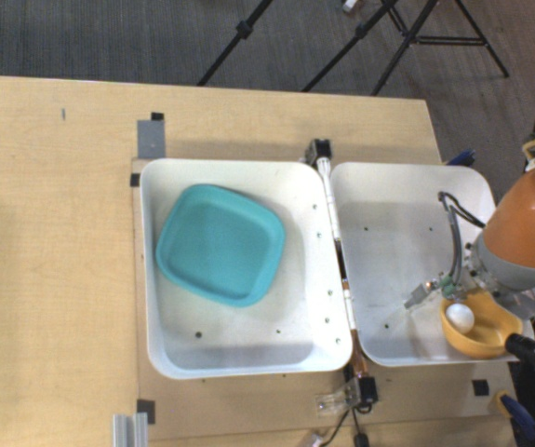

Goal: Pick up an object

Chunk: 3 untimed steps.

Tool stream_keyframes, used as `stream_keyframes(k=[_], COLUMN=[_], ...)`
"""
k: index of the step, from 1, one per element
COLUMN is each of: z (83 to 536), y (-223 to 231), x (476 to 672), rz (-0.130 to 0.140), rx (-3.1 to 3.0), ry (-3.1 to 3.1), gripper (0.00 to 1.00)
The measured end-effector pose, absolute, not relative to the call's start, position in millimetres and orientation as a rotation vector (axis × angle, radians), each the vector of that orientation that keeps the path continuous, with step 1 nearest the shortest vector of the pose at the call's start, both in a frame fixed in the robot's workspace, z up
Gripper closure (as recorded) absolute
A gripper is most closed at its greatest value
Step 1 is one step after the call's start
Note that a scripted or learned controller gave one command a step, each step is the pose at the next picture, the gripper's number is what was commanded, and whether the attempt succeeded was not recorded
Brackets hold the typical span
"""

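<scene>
Camera view: tool, grip state unclear, sits just left of yellow bowl in right bin.

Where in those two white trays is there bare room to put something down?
The right bin has bare floor across its left and upper part; its lower right corner is crowded by the gripper and a yellow bowl. In the left bin, a teal plate leaves only the lower strip free.

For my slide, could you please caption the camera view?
Arm's gripper low in right bin beside yellow bowl; teal plate in left bin.
</scene>
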<state>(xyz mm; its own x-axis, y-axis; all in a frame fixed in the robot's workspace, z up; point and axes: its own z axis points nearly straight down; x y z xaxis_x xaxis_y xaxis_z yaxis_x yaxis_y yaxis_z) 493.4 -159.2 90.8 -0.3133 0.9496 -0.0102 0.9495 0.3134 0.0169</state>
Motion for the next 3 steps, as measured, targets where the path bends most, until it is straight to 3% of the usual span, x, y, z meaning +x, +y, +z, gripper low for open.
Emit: stream_keyframes(k=[1,2,3], z=[90,103,103], y=[-201,-199,-199], x=[492.7,497.8,497.6], rz=[0.012,0.021,0.021], rx=[1.810,1.796,1.797], ry=[2.549,2.547,2.548], gripper=[0.00,1.00,0.00])
